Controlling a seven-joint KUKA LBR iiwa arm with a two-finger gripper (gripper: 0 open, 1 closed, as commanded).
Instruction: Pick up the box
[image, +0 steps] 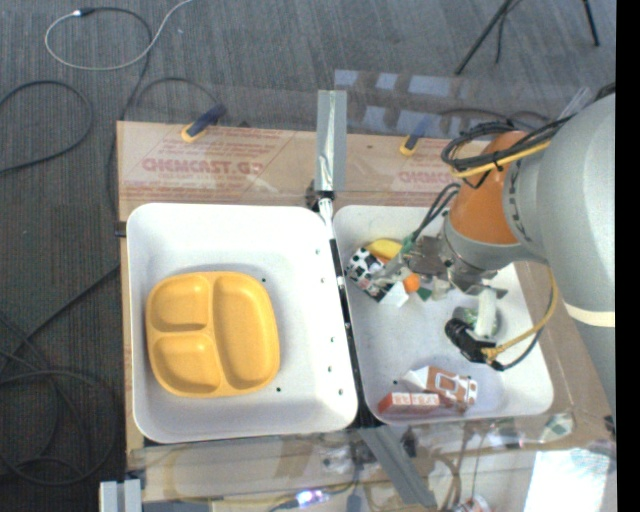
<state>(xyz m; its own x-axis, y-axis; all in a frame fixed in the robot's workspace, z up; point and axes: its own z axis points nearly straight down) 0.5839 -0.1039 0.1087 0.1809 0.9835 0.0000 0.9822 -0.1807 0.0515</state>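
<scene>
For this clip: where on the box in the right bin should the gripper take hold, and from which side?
Probably from above, across the short width of the box. It lies flat near the right bin's front wall, long side roughly along that wall, so closing front to back mid-length looks safest, though the wall leaves little room.

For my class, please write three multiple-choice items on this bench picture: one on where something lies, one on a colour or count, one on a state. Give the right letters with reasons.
1. Where does the box lie?
A. In the left bin, on the tray
B. In the right bin, near its front edge
C. On the carpet

2. How many compartments does the yellow tray have?
A. Three
B. Five
C. One

3. What is the box's state?
A. Lifted clear of the bin
B. Standing on the yellow tray
C. Lying on the bin floor, apart from the gripper

Answers:
1 B, the box rests at the front of the right bin.
2 A, its ridges mark off three hollows.
3 C, the gripper is farther back, by the small items, while the box lies flat.
</scene>
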